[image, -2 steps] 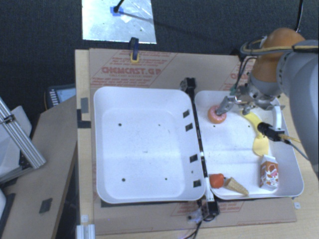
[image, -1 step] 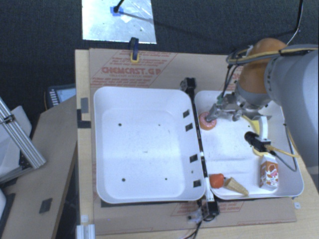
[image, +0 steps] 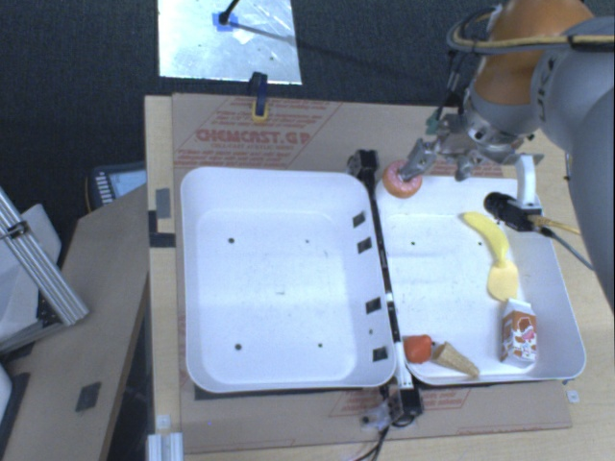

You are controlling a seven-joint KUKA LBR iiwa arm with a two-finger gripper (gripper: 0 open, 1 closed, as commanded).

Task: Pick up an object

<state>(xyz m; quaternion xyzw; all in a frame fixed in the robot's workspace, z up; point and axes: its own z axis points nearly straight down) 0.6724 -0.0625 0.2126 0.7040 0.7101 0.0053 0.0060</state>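
My gripper (image: 439,168) hangs over the far left corner of the right bin (image: 567,353), with its two fingers apart and nothing between them. A pink and orange round object (image: 402,181) sits at that corner, just left of the left finger (image: 416,164) and touching or nearly touching it. A yellow banana (image: 491,244) lies in the middle right of the same bin. Near the front right stands a small red and white carton (image: 519,333). An ice cream cone toy with an orange top (image: 438,352) lies at the front left corner.
The left bin (image: 192,286) sits beside the right one, with a black hinge strip (image: 377,257) along the divide. Cardboard (image: 259,128) lies under both bins. A shiny metal sheet (image: 229,25) is at the back.
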